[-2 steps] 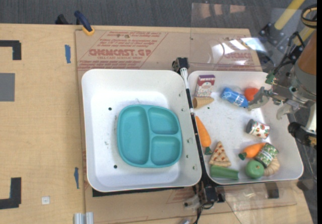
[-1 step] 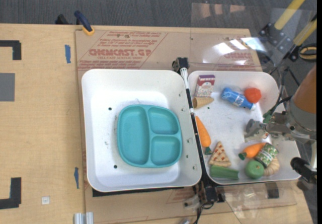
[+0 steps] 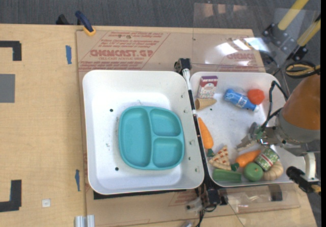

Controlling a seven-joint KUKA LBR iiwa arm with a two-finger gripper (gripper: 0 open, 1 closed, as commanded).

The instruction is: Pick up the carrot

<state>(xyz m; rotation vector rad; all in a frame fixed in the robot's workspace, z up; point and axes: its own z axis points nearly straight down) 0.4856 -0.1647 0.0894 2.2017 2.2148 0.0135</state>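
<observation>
The carrot (image 3: 205, 133) is a slim orange piece lying along the left wall of the right bin (image 3: 230, 119), pointing toward its near side. My gripper (image 3: 248, 137) hovers low over the same bin, about a hand's width to the right of the carrot and apart from it. Its two fingers (image 3: 253, 129) are spread open with nothing between them. Just below the gripper lies a shorter orange vegetable (image 3: 248, 158).
The right bin also holds a pizza slice (image 3: 220, 158), a green cucumber (image 3: 226, 175), a green round fruit (image 3: 253, 171), a small can (image 3: 267, 158), a blue bottle (image 3: 239, 98), a red ball (image 3: 256, 96) and a small carton (image 3: 208, 86). A teal divided plate (image 3: 151, 137) lies in the left bin (image 3: 102, 93).
</observation>
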